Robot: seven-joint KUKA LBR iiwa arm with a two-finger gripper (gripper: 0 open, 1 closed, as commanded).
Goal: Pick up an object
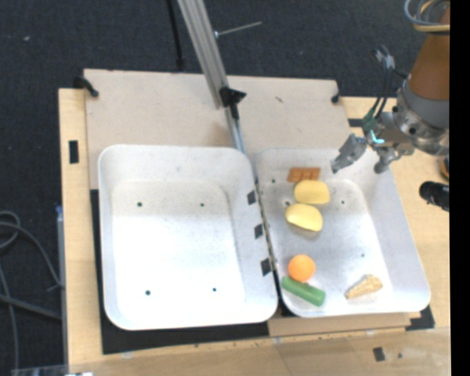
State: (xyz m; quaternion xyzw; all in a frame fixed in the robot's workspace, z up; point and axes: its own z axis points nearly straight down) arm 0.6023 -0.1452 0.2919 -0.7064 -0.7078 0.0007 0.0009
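The right bin (392, 233) holds several small objects: a brown flat piece (303, 175) at its back, two yellow lumps (311, 192) (305, 217) just in front of it, an orange ball (301, 268), a green stick (304, 291) at the front edge, and a tan wedge (363, 287) at the front right. My gripper (367, 154) hangs above the bin's back right corner, open, its two fingers spread apart with nothing between them. It is well right of the yellow lumps.
The left bin (180, 233) lies beside the right one. A slanted metal rail (207, 45) runs from the top down to the gap between the bins. Cables lie on the floor at the left (8, 241).
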